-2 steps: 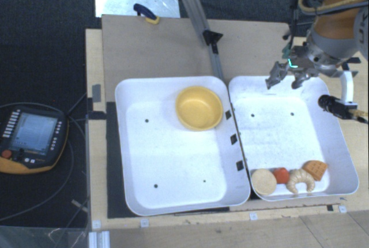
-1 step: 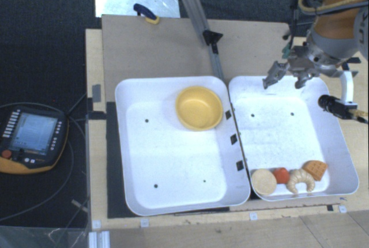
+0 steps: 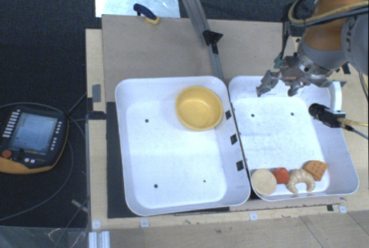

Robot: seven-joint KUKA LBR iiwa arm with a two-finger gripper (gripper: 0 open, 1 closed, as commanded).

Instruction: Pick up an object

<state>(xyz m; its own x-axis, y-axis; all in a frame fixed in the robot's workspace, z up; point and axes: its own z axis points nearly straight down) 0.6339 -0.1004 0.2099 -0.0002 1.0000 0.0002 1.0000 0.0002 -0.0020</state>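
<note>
My gripper [image 3: 280,86] hangs over the far edge of the right bin [image 3: 288,126], open, with nothing between its two grey fingers. Along that bin's near edge lie a round pale biscuit [image 3: 264,181], a small red piece [image 3: 281,175], a pale croissant [image 3: 301,181] and an orange waffle piece [image 3: 315,169]. A yellow bowl [image 3: 199,107] sits upright at the far right of the left bin [image 3: 167,172]. The gripper is well away from all of them.
A tripod leg [image 3: 196,7] slants across the board behind the bins, ending near the left bin's far right corner. A teach pendant [image 3: 30,137] lies on the floor at the left. A blue and yellow clamp [image 3: 146,12] grips the board's far edge.
</note>
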